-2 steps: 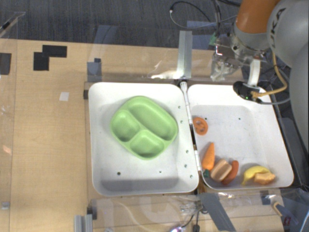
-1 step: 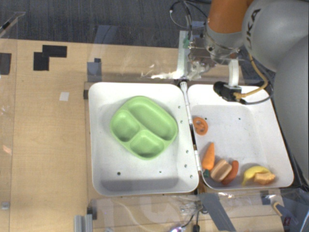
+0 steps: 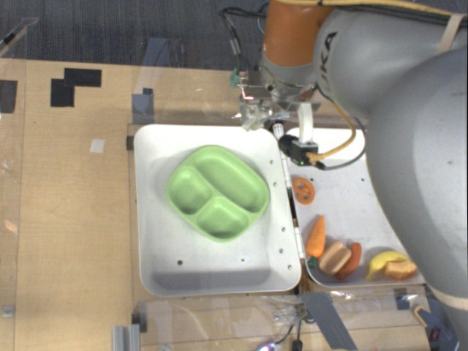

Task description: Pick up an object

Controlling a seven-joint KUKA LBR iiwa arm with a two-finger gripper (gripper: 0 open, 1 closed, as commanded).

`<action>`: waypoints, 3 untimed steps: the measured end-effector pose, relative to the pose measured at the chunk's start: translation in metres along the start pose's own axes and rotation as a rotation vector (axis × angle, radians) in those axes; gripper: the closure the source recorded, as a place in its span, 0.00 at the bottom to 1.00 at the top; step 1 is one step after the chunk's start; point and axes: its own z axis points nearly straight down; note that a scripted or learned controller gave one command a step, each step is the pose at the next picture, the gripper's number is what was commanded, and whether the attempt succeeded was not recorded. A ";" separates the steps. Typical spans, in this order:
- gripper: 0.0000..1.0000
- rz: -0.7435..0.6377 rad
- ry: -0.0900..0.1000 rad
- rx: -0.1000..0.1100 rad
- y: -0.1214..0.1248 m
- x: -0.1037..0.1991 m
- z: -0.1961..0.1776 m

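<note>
My gripper [image 3: 278,121] hangs over the far end of the wall between the two bins, open, with nothing between its fingers. A green divided plate [image 3: 217,192] lies in the left bin [image 3: 157,269], in front of and to the left of the gripper. In the right bin [image 3: 344,189] a round orange slice [image 3: 303,189] lies just in front of the gripper. Further forward are a carrot [image 3: 316,236], a hot dog [image 3: 341,258] and a banana [image 3: 382,262] with a tan piece [image 3: 401,270] beside it.
The grey arm [image 3: 409,108] covers the right part of the right bin. A black fitting with a yellow cable [image 3: 300,151] hangs below the gripper. The wooden bench [image 3: 66,196] stretches to the left, with black marks [image 3: 73,85] at its far left.
</note>
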 end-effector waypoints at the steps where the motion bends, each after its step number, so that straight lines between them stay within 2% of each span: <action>1: 1.00 -0.004 0.002 -0.005 0.001 0.001 -0.013; 2: 1.00 -0.007 0.003 -0.010 0.003 0.002 -0.025; 3: 1.00 -0.020 0.000 -0.002 0.003 0.065 -0.079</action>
